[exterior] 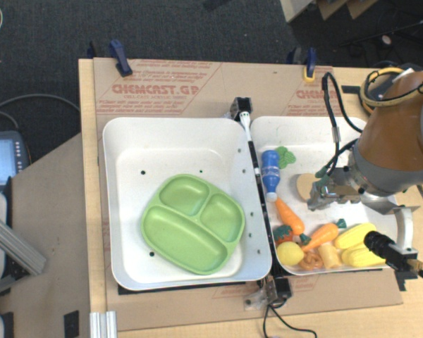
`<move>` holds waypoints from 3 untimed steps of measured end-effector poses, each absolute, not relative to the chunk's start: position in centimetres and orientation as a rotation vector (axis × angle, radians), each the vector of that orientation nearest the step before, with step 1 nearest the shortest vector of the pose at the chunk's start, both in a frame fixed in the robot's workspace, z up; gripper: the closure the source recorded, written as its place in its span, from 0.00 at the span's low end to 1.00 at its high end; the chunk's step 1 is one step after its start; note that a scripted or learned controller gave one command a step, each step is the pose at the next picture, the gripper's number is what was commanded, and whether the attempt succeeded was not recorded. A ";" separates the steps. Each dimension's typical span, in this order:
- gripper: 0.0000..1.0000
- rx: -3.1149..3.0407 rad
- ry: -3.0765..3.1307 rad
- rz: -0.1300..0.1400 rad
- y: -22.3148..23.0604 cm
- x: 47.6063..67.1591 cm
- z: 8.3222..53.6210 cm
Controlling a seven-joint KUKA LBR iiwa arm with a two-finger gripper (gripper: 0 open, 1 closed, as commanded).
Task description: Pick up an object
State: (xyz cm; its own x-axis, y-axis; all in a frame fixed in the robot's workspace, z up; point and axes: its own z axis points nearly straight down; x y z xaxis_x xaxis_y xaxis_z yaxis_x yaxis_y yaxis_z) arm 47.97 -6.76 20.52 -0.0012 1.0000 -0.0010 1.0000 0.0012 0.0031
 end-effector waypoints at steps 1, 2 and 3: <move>1.00 2.218 2.220 0.003 -6.6 48.0 20.8; 0.00 2.219 2.220 0.002 -6.6 48.0 20.8; 0.00 2.228 2.220 -0.005 -9.6 47.8 17.0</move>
